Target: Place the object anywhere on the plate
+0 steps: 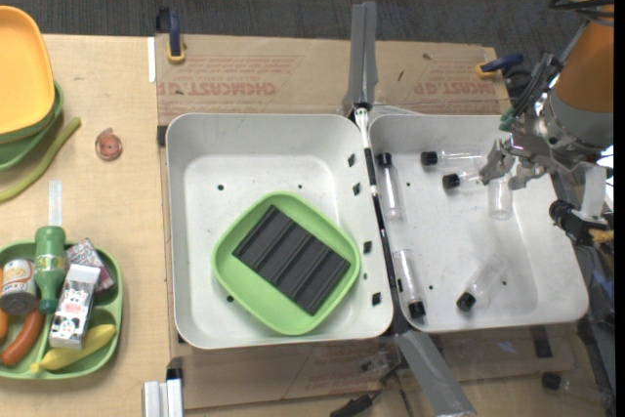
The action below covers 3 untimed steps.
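Observation:
A green plate [285, 261] with a dark ridged insert lies in the left bin [195, 210]. My gripper [508, 169] hangs over the right part of the right bin [547, 308]. A clear tube [500, 198] points downward from between its fingers, and the tube's upper end is hidden by them. Several more clear tubes with black caps lie in the right bin. Two are at the back [444, 154] [464, 177], two lie along the left wall [388, 192] [405, 278], and one is at the front [479, 288].
A metal divider [363, 63] stands behind the seam between the bins. Left of the bins, a green tray of toy food [59, 317] and stacked yellow and green dishes [24, 83] sit on the bench. Cables and the arm's orange band [591, 63] are at the right edge.

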Each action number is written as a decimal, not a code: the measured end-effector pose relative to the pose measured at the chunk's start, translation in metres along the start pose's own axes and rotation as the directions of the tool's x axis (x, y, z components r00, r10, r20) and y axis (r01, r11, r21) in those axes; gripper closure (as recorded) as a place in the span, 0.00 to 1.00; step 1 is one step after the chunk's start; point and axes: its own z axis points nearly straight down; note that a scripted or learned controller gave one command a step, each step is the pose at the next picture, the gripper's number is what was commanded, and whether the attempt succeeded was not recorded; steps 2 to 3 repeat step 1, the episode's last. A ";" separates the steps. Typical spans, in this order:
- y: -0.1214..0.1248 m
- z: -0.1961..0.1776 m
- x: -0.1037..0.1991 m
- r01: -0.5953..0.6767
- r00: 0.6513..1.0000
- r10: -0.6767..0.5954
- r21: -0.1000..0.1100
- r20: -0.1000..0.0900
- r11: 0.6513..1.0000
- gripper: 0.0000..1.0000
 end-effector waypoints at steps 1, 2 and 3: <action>0.000 0.000 0.000 0.000 1.000 0.000 0.000 0.000 1.000 0.00; 0.000 0.000 0.000 0.000 1.000 0.000 0.000 0.000 1.000 0.00; 0.000 0.000 0.000 0.000 1.000 0.000 0.000 0.000 1.000 0.00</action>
